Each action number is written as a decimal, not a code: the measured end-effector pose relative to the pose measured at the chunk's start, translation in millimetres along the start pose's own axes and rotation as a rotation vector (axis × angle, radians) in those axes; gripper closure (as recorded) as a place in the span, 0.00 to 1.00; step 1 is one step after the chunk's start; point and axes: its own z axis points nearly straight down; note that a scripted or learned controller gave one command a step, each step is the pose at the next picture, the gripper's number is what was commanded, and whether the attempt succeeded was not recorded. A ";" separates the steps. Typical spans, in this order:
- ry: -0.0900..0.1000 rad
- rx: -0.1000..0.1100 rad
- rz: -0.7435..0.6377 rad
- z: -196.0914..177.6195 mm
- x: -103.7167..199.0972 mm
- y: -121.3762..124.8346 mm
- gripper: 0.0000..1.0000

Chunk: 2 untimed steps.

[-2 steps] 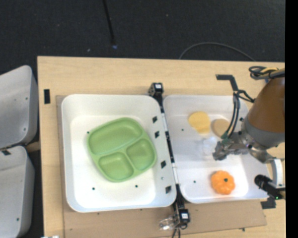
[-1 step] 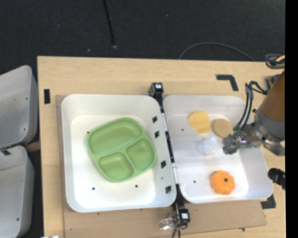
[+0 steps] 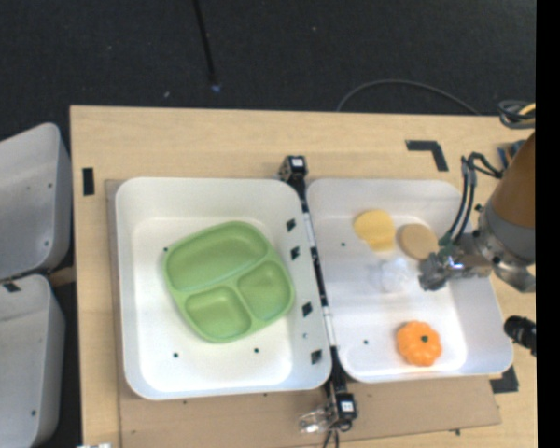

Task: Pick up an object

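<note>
The grey arm with its orange band reached in from the right, and its two-finger gripper [image 3: 436, 273] hung low over the right-hand shallow white bin [image 3: 355, 329], near the bin's right side. Whether the pincer stood apart or together could not be told at this size, since the tip showed only as a dark, blurred cluster, and nothing could be seen between it. The candidates for picking all lay in that right bin: a round tan disc-shaped object [image 3: 415, 240] just up and left of the gripper, a pale yellow rounded piece [image 3: 374, 229] beside the disc, a faint translucent whitish item [image 3: 389, 274] just left of the gripper, and a small orange pumpkin-shaped toy [image 3: 418, 343] nearer the front edge, well apart from the rest. The left-hand white bin [image 3: 135, 362] held a green plastic divided tray [image 3: 227, 280]. As a judgement, the task was in its approach stage: no object appeared lifted, so the grasp and the raise remained to be done.
</note>
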 end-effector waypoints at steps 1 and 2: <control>0.002 0.000 -0.007 0.7 57.6 23.0 1.00; 0.003 -0.001 -0.007 -13.5 109.3 49.8 1.00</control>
